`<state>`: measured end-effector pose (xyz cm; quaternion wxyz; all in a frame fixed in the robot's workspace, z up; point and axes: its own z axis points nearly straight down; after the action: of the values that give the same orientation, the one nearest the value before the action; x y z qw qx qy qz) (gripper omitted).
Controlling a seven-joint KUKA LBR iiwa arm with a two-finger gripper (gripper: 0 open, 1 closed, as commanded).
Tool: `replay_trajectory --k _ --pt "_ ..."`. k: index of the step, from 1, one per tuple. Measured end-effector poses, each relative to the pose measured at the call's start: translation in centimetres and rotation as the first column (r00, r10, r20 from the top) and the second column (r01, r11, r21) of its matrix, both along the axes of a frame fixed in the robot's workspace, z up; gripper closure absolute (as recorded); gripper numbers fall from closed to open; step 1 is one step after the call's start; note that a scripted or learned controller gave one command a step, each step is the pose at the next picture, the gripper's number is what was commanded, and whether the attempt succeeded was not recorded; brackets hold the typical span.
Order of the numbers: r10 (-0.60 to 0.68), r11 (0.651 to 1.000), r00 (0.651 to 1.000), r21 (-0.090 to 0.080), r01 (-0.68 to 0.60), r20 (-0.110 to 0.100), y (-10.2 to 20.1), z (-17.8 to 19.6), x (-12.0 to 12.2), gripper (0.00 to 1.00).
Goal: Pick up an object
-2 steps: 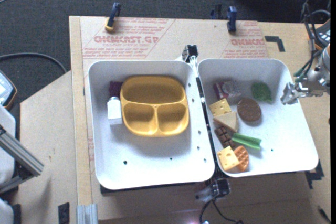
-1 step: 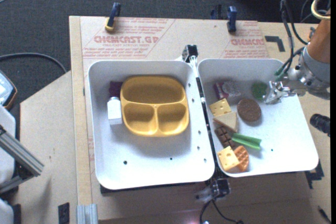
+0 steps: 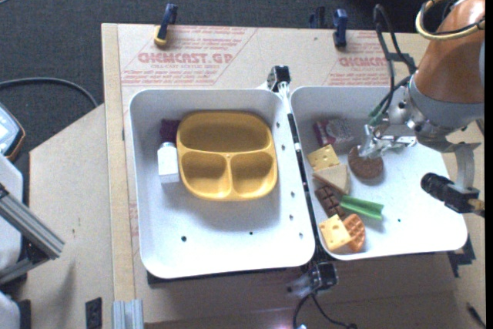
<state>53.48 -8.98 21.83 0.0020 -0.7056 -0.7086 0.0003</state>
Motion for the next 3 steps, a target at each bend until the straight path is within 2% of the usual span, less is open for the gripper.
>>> replay_trajectory --k 1,2,3 --pt "-0.005 1.0 1.0 -0.002 0.005 0.0 -0.4 -0.3 -1.2 1.0" --pt "-0.003 1.0 1.0 -0.003 0.003 0.007 0.3 1.4 -1.4 1.0" --pt "-0.005 1.0 1.0 -0.002 0.005 0.001 -0.3 -0.4 -0.7 1.0"
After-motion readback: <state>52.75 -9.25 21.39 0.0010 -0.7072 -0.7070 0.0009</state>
